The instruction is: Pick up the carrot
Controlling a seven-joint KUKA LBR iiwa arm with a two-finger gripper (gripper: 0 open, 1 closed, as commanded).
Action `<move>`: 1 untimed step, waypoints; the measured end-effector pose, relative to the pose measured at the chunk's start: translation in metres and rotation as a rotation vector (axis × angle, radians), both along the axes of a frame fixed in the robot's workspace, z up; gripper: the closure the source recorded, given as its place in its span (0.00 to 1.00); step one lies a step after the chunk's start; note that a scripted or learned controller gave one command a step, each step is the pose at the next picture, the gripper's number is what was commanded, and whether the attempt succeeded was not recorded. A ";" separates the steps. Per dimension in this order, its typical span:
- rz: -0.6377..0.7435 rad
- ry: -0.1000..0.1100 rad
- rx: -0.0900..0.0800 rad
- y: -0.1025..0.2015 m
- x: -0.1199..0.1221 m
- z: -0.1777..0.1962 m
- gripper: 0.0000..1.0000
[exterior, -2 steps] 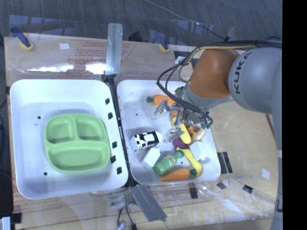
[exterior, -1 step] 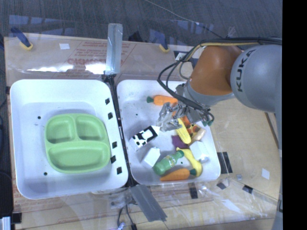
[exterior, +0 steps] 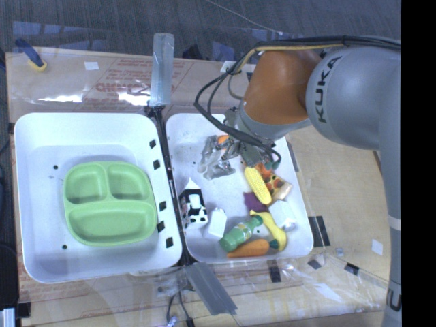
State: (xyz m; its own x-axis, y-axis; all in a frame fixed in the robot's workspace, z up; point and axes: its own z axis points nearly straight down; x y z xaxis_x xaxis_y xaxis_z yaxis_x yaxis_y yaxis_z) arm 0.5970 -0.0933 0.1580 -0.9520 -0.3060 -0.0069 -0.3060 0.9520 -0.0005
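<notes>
Looking down at the desk [exterior: 340,182] from a slant, so some stuff is tricky to read:

Arm: grey with the orange band [exterior: 276,80], coming in from the right and covering the back right corner of the right bin [exterior: 178,131].

Hand: the hand [exterior: 219,159] sits low over the back part of the right bin, metal bits pointing toward the left. Honestly can't tell if it's open or closed, it's a blurry silvery tangle, and I see nothing clearly held in it.

Carrot: the carrot [exterior: 249,248] lies flat against the front edge of the right bin, well apart from the hand. A green bottle-ish toy [exterior: 238,236] lies right on its back side and hides part of it.

Other toys: corn cob [exterior: 257,184] near the right wall, banana [exterior: 272,229] just beside the green toy, a black-and-white cow-like thing [exterior: 193,208] by the left wall, a small white block [exterior: 216,222] next to it. Something orange and red [exterior: 278,186] beside the corn is too jumbled to name.

Left bin: the left bin [exterior: 34,135] holds a green divided plate [exterior: 109,203], sitting flat in the middle.

Cables: black cables [exterior: 208,101] loop off the wrist over the bin's back edge.
</notes>
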 end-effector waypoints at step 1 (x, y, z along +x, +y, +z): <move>0.414 0.008 -0.002 -0.063 -0.015 -0.067 1.00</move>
State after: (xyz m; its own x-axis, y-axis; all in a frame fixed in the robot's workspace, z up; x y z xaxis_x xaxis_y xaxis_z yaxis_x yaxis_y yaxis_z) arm 0.5816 -0.1559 0.0911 -0.7483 -0.6634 0.0011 -0.6634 0.7483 0.0021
